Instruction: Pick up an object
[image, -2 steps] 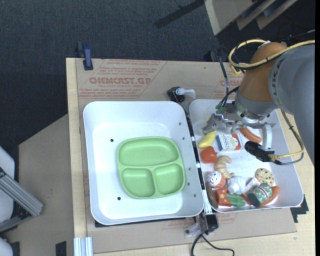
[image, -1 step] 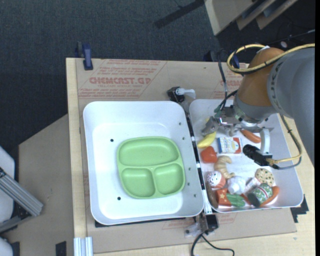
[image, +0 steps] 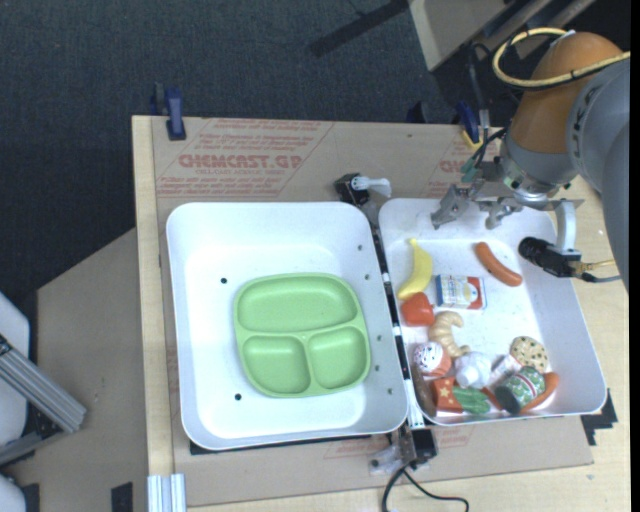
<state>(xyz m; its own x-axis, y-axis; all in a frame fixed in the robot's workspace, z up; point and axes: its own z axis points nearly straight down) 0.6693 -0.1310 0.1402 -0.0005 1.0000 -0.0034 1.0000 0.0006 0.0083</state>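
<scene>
Approach | end effector (image: 471, 212) spread, empty, over shallow white right bin (image: 562, 312) | lower astride lone orange-red plastic sausage (image: 497, 263)

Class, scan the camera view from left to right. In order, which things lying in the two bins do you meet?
green divided plate → banana → red-and-white packet → sausage
</scene>
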